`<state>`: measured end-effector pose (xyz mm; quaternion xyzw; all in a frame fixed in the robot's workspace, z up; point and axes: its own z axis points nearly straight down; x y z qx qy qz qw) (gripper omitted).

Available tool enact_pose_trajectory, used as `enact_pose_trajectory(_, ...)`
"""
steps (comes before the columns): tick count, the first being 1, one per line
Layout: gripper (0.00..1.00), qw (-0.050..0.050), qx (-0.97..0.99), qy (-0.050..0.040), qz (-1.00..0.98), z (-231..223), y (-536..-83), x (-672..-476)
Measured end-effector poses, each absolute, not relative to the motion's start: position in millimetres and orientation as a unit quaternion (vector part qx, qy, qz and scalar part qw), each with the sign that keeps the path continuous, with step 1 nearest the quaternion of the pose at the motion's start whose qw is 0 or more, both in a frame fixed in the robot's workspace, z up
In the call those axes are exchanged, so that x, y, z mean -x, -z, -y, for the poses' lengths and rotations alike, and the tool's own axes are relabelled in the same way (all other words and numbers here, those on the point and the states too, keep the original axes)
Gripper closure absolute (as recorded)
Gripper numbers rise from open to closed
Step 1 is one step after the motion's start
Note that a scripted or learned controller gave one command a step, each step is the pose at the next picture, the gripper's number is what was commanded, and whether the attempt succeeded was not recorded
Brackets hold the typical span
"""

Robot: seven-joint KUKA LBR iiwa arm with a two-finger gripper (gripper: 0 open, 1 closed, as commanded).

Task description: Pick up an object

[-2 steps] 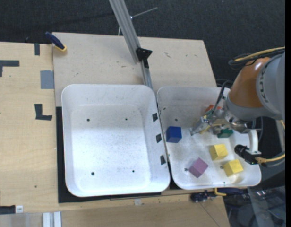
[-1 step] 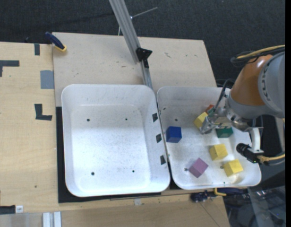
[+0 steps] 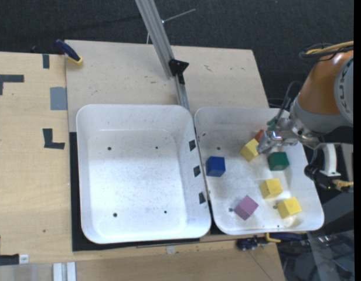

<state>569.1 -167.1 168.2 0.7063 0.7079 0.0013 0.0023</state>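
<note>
The right bin [image 3: 227, 119] holds several small blocks: a blue cube [image 3: 215, 166], a yellow block [image 3: 249, 150], a green block [image 3: 278, 161], a purple block [image 3: 246, 207] and two more yellow blocks [image 3: 271, 187] [image 3: 289, 206]. A bit of red-orange [image 3: 259, 135] peeks out by the gripper. My gripper [image 3: 271, 139] hangs low over the bin's upper right part, between the first yellow block and the green block. The arm [image 3: 324, 98] comes in from the right.
The left bin [image 3: 87, 119] sits beside the right one. A slanted metal pole [image 3: 157, 31] runs down to the bins' shared edge. A blue and yellow clamp [image 3: 69, 51] lies on the bench at the upper left.
</note>
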Motion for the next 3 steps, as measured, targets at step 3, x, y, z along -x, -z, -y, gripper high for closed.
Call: enact_pose_trajectory(3, 1.0, -0.001, -0.705, -0.0009, -0.71, 50.8, -241.2, -566.0)
